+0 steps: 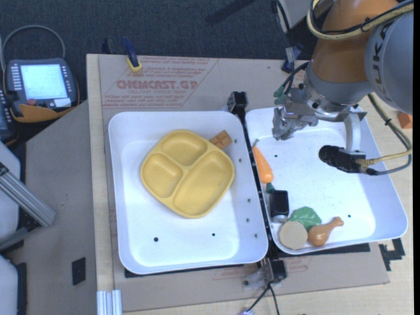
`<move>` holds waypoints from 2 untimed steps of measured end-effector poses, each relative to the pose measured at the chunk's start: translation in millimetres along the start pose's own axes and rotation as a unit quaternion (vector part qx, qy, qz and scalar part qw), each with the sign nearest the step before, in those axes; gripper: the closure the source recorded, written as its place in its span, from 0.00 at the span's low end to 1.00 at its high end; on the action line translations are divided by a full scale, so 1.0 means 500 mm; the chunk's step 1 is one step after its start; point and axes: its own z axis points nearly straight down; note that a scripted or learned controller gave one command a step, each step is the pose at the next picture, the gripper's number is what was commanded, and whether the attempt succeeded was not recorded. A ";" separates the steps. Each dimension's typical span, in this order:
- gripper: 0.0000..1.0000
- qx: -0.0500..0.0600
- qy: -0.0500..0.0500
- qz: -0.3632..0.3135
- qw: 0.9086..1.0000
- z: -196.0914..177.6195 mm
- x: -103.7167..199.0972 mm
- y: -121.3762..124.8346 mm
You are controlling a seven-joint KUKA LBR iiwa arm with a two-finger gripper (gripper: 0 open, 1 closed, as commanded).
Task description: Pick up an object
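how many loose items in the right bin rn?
5: carrot and black block along the left wall; tan disc, green piece and drumstick at the near edge. The arm may hide more.

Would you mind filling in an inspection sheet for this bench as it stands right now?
Surface: two white bins side by side, left bin and right bin, on a cardboard sheet.
Job's things: carrot, black block, green piece, round tan piece and drumstick in the right bin.
Clutter: yellow divided plate in the left bin, small brown block at its upper right edge.
Grippers: gripper over the right bin's upper left, nothing seen in it.
Cables: yellow cable by the arm.
Surroundings: control pendant at left.
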 end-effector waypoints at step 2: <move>1.00 -0.001 0.000 0.000 1.000 -0.011 0.204 -0.022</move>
